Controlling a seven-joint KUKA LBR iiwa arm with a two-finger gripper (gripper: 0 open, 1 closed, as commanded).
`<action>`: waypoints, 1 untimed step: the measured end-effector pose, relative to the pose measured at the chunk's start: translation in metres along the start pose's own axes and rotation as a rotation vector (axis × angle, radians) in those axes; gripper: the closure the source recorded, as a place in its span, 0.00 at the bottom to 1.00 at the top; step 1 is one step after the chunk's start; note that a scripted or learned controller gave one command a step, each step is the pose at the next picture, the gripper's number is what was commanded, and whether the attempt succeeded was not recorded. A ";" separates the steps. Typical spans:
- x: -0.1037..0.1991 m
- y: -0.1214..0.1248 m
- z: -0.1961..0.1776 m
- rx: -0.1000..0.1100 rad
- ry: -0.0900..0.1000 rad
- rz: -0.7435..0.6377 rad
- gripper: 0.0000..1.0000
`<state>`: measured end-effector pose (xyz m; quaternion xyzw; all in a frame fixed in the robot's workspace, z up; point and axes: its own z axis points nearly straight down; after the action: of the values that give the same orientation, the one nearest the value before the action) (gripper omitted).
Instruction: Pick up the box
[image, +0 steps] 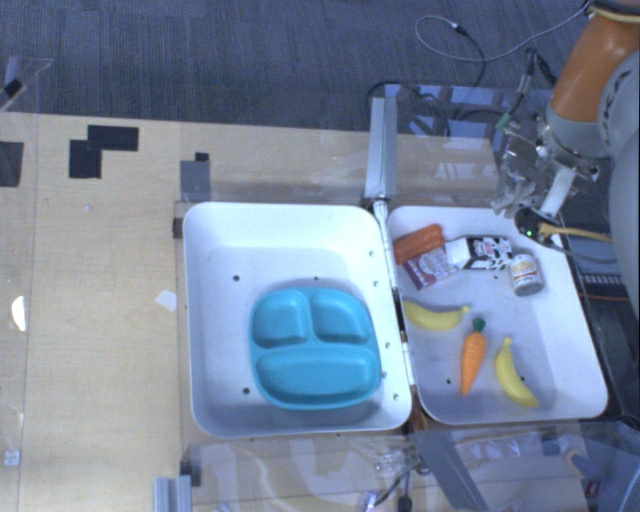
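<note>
A small red-and-white printed box (432, 267) lies flat in the right bin (590, 395), toward its back left. Touching its right side is a black-and-white patterned carton (487, 252), lying on its side. My gripper (517, 200) hangs over the bin's back right rim, up and to the right of the carton and apart from both boxes. Nothing is visibly held in it.
The right bin also holds an orange sausage (418, 241) behind the box, a small can (525, 274), two bananas (435, 316) (516, 375) and a carrot (471, 359). A blue divided plate (315, 347) sits in the left bin (215, 250). A metal post (378, 140) stands behind the bins.
</note>
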<state>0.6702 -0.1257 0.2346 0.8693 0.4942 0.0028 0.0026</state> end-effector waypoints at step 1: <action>-0.036 0.021 -0.040 0.000 -0.001 0.028 1.00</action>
<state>0.6699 -0.1676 0.2752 0.8761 0.4821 0.0024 0.0026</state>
